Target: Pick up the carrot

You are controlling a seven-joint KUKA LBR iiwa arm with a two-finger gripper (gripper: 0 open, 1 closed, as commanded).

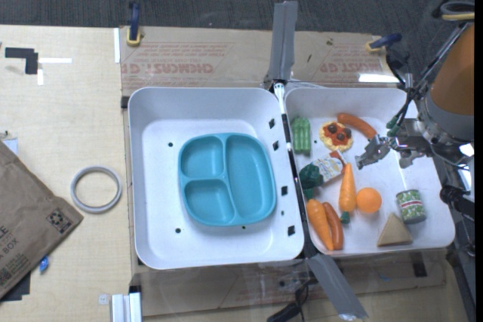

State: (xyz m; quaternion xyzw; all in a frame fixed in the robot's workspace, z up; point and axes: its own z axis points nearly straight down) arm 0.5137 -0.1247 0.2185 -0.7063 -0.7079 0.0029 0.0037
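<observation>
The carrot [346, 188] is orange with a green stub at its near end and lies nearly upright in the picture, in the middle of the right bin [434, 185]. A second orange carrot-like piece [318, 222] lies at the bin's front left, beside a reddish sausage [333, 226]. My gripper [388, 154] hangs above the right bin, just right of and beyond the carrot's tip, apart from it. Its fingers [370, 155] are open and hold nothing.
Around the carrot lie an orange ball [368, 200], a green can [410, 206], a tan wedge [394, 231], broccoli [310, 177], a white packet [330, 166], a pizza slice [337, 135] and a green cob [302, 136]. The left bin [151, 162] holds a teal divided plate [226, 179].
</observation>
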